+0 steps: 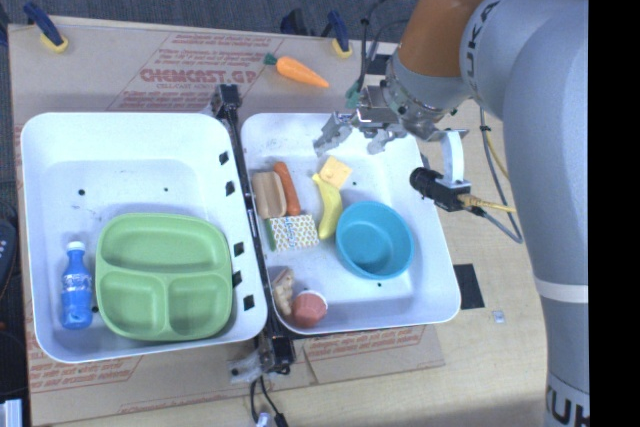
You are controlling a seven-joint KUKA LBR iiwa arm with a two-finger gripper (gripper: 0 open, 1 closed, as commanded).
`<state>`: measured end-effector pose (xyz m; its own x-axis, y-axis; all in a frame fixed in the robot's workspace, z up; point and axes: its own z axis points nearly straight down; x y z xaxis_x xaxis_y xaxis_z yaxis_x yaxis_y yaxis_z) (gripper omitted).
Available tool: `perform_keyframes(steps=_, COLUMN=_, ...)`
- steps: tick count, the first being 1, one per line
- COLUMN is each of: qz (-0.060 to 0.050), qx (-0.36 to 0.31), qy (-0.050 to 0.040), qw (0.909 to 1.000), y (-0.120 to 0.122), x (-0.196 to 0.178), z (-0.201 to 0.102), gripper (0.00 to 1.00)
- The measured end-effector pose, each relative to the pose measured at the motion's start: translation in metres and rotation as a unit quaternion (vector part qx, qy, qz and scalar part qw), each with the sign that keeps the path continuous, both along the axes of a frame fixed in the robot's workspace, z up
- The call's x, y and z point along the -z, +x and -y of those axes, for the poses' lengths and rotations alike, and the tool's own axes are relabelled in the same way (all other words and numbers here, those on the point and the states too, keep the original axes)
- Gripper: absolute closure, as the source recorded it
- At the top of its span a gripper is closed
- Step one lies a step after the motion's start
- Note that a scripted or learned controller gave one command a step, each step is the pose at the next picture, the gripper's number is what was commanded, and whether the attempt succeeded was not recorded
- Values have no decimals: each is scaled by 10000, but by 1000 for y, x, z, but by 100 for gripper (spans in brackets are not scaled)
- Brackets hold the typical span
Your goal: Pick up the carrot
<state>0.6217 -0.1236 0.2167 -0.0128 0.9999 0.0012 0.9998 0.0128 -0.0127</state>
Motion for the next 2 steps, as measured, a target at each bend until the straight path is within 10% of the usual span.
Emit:
perform_keyframes(steps=1, qz=74, qx=-1049, qy=0, qw=9945, y=4, x=119, z=35, gripper=0)
perform_keyframes(steps=2, qz=29, qx=-1086, qy=3, qw=9941, y=3, x=113, z=36, gripper=100)
